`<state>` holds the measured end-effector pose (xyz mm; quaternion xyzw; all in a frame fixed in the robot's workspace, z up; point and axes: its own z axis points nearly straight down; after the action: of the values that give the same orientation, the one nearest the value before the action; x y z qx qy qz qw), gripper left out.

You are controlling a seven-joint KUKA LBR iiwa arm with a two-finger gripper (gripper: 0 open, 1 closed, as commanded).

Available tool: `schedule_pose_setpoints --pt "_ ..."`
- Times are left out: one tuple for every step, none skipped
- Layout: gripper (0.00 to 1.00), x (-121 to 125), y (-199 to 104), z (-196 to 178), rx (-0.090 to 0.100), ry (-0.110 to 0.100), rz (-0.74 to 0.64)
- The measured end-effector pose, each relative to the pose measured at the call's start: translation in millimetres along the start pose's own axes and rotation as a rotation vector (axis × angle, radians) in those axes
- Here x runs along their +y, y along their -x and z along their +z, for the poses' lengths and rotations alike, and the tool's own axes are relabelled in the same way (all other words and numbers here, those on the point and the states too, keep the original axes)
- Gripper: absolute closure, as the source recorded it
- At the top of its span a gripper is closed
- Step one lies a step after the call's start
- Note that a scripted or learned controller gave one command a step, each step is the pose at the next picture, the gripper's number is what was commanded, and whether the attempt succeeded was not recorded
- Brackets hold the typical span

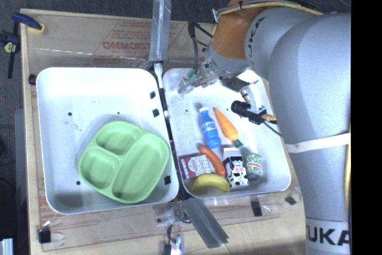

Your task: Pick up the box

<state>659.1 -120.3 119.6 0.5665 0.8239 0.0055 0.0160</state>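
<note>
Box (237, 171) (near-edge clutter), far end open.

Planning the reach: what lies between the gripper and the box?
In the camera view, the blue bottle lies between the gripper and the box.

We see even, fairly bright light from overhead; the white bins (95, 83) glare almost to blankness, losing surface detail. Soft shadows gather under the green tray (124, 160) and along the bin walls. The dark floor stays dim, and the whole picture is slightly soft and grainy
</note>
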Motion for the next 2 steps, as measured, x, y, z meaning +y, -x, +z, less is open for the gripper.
schedule_pose_setpoints --pt "1.00 -24 1 -22 0.021 -0.024 -0.215" --pt "1.00 -62 69 27 0.024 -0.027 -0.217"
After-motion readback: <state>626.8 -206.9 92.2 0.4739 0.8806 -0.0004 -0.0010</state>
